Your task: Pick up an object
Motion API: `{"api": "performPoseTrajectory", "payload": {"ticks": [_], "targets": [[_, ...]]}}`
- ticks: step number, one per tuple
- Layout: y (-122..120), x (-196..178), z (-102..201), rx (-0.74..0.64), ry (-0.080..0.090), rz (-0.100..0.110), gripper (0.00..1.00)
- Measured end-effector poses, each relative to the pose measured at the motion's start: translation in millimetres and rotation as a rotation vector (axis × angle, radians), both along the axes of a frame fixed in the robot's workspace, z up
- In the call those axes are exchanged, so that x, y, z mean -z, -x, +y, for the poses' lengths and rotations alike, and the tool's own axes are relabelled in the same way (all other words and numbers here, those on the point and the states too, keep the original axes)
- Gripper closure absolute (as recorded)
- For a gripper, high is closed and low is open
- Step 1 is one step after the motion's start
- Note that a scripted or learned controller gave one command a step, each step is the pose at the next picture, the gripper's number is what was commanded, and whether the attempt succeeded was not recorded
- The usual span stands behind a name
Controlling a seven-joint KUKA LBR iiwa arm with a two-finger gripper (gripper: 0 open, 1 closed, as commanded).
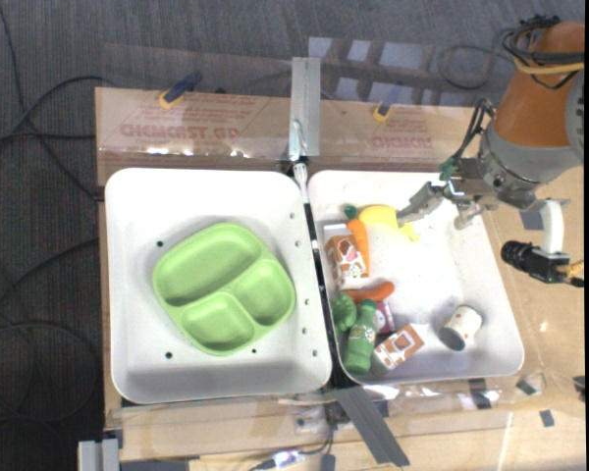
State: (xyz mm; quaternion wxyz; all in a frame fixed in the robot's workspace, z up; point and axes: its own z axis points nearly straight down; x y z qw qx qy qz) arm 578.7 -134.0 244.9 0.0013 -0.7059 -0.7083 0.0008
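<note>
**Pincer above the right bin, nothing between its fingers**

The arm (535,96) reaches in from the right and holds the pincer (442,199) over the back part of the right bin (491,292). Its two fingers stand apart, and nothing sits between them. One finger (417,204) points toward a yellow toy (381,216) lying near the bin's back left corner, close to it but apart from it.

Most objects crowd the right bin's left side. A carrot (358,238) lies just beside the yellow toy, a small carton (346,260) sits below it, and a second orange piece (373,290) lies across the middle. Farther forward come green pieces (358,337) and another small carton (400,346). A white cup (460,325) lies on its side, apart from the rest, toward the front right.

The left bin (137,214) holds a green divided plate (224,287). Both bins rest on the surface (216,130).
</note>
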Motion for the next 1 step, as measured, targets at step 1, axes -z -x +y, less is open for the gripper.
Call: {"api": "performPoseTrajectory", "payload": {"ticks": [1], "targets": [[-79.3, 156.6, -13.7, 0.035, 0.006, -0.01, 0.0]]}}
